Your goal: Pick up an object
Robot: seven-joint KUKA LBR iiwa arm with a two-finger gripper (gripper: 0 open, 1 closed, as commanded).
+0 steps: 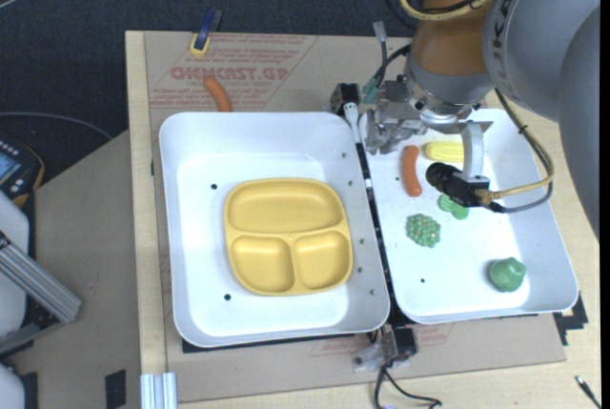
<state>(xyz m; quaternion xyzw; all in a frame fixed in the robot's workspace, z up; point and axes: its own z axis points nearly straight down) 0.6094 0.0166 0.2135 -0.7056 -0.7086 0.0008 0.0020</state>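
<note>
The orange sausage (pixel 411 170) lies in the right bin (pixel 543 297) at about eleven o'clock, looking light, smooth and a touch slippery; a grab across its narrow middle seems best. Just above it hover the jaws (pixel 381 135), and I cannot tell their state. The yellow tray (pixel 286 235) sits in the left bin (pixel 186 207).

The yellow divided tray (pixel 286 236) fills the middle of the left bin (pixel 181 207), leaving free floor all around it. Right of the tray, beyond the bins' shared rim, the orange sausage (pixel 411 170), broccoli (pixel 423 229) and green pepper (pixel 506 274) stand well apart, with passable gaps between.
</note>
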